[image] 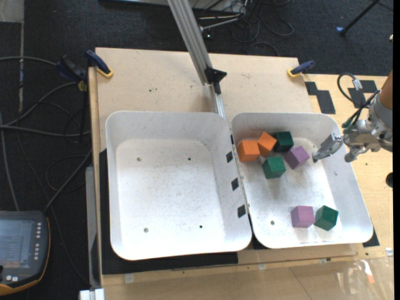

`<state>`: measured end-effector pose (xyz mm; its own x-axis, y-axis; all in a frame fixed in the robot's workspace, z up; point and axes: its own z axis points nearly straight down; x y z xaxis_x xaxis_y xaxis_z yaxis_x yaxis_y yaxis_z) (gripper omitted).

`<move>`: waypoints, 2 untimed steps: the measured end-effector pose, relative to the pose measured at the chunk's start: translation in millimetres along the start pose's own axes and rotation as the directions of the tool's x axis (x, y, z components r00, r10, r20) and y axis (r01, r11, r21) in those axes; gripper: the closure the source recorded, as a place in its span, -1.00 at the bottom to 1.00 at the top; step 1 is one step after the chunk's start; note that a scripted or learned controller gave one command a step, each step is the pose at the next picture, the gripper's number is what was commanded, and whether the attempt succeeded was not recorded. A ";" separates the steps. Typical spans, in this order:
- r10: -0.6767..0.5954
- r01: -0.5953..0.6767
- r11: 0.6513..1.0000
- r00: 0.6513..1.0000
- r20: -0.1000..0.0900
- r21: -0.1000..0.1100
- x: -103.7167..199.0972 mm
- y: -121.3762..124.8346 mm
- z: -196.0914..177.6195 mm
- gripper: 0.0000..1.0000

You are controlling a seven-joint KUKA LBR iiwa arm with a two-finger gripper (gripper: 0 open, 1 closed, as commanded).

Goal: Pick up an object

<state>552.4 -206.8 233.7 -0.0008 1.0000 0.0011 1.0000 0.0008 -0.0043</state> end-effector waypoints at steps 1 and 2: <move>0.001 -0.001 1.000 1.000 -0.001 0.002 3.2 -3.3 63.9 -1.00; 0.001 -0.001 1.000 1.000 -0.001 0.002 9.4 -12.9 120.2 -1.00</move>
